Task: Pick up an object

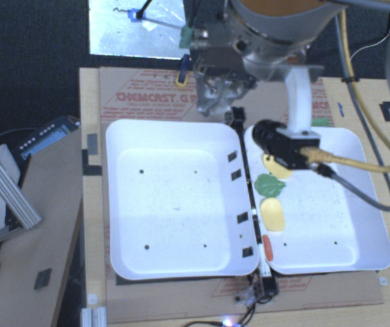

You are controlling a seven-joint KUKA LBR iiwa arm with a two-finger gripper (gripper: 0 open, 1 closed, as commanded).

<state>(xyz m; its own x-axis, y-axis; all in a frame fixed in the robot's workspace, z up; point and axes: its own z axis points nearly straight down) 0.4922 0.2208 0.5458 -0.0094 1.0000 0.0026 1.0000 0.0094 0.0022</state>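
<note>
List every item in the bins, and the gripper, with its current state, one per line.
Left bin: level on the bench, nothing visible inside.
Right bin: level, holding the small items along its left side.
Green piece: lying flat, free.
Yellow piece: lying flat just below the green piece, free.
Orange piece: lying by the divider, free.
Gripper: hovering above the bins' far edge, nothing seen between its fingers.

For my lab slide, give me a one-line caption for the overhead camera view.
Arm's gripper poised behind two white bins; green piece, yellow piece and orange piece lie in the right bin.
</note>
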